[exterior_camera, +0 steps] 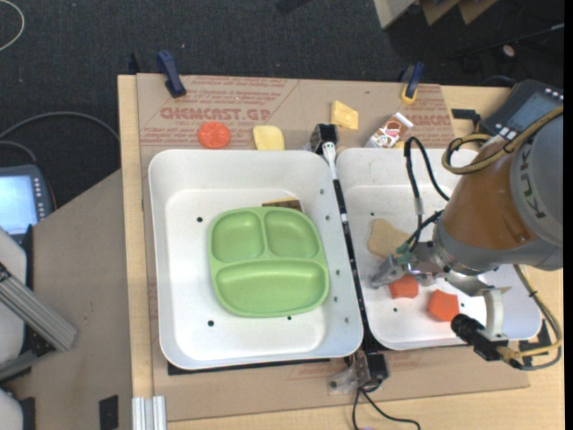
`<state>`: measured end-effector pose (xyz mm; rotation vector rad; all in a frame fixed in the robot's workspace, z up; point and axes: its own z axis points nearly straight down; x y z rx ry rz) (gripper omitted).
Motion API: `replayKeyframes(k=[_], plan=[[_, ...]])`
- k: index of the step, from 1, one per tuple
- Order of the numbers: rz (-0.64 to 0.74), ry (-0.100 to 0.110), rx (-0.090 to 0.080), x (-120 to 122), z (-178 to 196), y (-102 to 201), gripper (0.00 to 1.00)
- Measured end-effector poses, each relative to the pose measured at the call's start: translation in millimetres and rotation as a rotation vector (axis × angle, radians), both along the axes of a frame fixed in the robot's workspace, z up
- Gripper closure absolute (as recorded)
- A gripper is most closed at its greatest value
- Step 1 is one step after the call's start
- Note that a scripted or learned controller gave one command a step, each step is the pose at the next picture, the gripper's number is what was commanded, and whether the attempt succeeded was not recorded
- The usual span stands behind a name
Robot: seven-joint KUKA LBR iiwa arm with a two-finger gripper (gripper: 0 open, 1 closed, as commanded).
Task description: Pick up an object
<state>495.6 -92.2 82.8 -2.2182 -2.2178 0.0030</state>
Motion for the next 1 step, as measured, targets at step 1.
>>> replayKeyframes(k=[1], plan=[[-0.001, -0.007, -0.003, 1.6, 11.9, -0.8, 1.0]])
